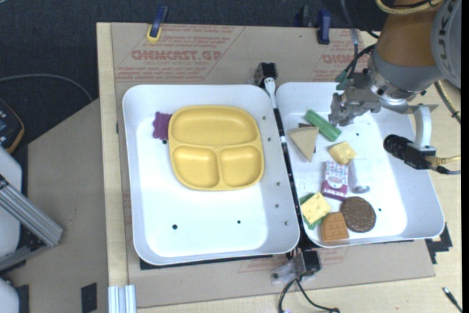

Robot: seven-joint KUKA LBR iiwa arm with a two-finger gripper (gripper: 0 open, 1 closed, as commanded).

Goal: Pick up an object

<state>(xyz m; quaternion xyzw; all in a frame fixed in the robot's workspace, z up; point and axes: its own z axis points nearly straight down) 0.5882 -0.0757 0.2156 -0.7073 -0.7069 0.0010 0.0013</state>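
Observation:
The right bin [410, 194] holds several toy foods: a green stick [322, 124], a tan wedge [303, 141], a yellow chunk [341, 152], a pink-and-white packet [335, 179], a yellow-green block [316, 208], an orange cracker [334, 228] and a brown cookie [359, 215]. My gripper [343, 112] hangs over the far part of this bin, just right of the green stick's upper end. The wrist covers its fingertips from above.
In the left bin [205, 231] sits a yellow three-compartment plate [216, 145] with a purple piece [161, 125] at its left edge. The arm's orange band [414, 18] and a black fitting [407, 150] overhang the right bin's far right side. Clamps stand on the bench's back edge.

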